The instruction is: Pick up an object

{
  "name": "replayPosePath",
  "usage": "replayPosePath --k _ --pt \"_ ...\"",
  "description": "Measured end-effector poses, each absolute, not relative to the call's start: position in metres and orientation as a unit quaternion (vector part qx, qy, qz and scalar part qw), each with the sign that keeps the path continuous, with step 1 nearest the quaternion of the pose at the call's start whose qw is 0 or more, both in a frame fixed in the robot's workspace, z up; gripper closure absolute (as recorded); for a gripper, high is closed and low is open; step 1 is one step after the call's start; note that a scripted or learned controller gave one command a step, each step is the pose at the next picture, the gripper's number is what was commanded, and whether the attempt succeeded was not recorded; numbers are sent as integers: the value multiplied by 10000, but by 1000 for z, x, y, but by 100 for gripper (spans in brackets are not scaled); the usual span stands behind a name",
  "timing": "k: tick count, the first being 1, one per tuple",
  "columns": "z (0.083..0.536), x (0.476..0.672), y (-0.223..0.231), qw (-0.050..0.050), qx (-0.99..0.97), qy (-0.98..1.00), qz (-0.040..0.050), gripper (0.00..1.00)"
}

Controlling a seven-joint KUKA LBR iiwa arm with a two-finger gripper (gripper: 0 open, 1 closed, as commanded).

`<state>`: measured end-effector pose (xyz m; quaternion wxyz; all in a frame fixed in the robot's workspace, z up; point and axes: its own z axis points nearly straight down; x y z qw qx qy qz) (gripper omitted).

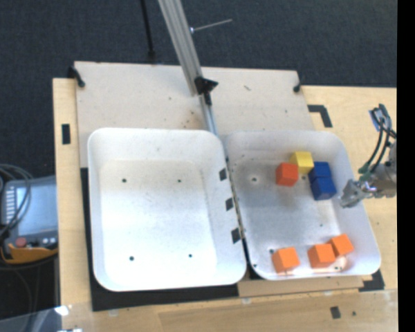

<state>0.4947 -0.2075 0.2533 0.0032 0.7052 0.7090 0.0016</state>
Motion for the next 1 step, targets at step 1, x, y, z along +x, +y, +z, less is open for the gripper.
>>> replayPosePath --k 1 --pt "251 516 -148 11 7039 7103 11 100"
